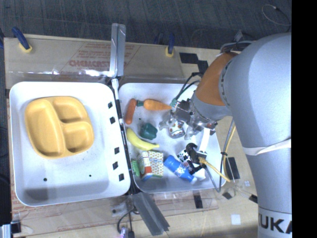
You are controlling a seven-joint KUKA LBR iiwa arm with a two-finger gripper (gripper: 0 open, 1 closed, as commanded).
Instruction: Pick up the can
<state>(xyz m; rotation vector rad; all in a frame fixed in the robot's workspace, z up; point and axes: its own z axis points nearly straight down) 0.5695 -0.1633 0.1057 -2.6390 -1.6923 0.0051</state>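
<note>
Looming at three o'clock, our arm (257,108) hangs its hand (179,127) over the right bin (148,89); its state we cannot tell, blue can (177,167) lying at six o'clock.

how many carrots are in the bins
2, both in the right bin near its far left corner: one carrot lies sideways by the far wall, the other carrot lies along the left wall above the banana. More could be hidden under the arm.
</note>
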